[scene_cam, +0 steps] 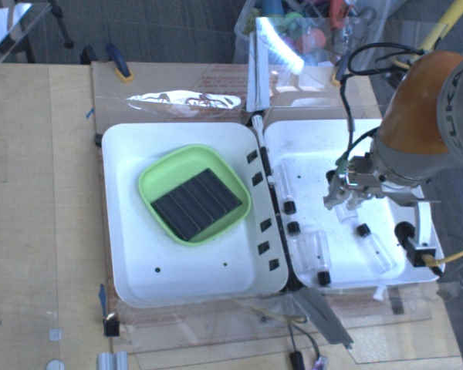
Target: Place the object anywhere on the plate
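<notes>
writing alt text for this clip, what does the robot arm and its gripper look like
The arm is bulky and rounded, with a broad orange band over a grey wrist section. Black cables loop above it and run down toward the wrist. The gripper is a small silvery-metal assembly with dark parts, much narrower than the arm.

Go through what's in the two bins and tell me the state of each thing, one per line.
Green plate: flat in the left bin, tilted diagonally.
Dark ridged object: lying on the plate.
Clear vials: lying on their sides in the right bin.
Pincer: low over the right bin.

Dark ribbed slab (196, 203) flat on green plate (156, 176) (left bin).
</notes>
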`<state>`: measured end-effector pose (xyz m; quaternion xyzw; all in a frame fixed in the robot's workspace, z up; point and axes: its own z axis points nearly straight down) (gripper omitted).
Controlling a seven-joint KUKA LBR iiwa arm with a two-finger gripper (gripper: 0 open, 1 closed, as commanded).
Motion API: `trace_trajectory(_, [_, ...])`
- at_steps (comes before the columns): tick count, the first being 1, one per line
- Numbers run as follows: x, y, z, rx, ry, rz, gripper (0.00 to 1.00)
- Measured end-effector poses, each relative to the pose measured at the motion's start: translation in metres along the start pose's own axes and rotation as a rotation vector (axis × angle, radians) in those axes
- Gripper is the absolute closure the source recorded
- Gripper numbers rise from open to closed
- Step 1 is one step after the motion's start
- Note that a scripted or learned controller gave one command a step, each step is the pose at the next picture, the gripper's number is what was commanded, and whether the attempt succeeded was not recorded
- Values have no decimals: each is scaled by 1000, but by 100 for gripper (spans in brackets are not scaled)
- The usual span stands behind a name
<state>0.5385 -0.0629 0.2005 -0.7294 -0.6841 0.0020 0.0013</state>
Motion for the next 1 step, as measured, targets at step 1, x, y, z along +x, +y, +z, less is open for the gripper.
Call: trace_trajectory(1, [0, 0, 0, 0, 0, 0, 0])
